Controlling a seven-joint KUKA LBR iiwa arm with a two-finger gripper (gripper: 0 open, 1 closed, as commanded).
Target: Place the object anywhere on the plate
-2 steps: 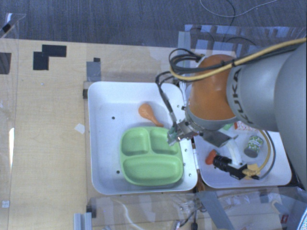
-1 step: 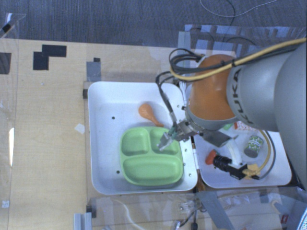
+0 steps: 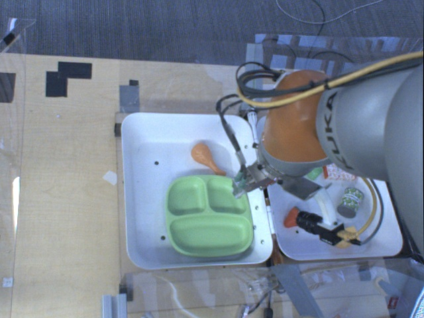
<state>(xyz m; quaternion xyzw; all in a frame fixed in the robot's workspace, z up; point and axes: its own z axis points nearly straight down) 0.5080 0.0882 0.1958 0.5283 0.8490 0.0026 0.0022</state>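
Our gripper [image 3: 240,184] hangs at the right edge of the green three-compartment plastic plate [image 3: 209,216]. The orange drumstick-shaped toy [image 3: 206,156] lies just behind it, ungrasped; next comes a pick.

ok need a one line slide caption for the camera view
KUKA arm's gripper hovers at the green plate's upper right corner, an orange object lying beside the plate in the left bin.

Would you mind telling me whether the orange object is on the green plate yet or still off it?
Off it. The orange object lies on the left bin's white floor just behind the green divided plate, with the gripper at the plate's right rear corner.
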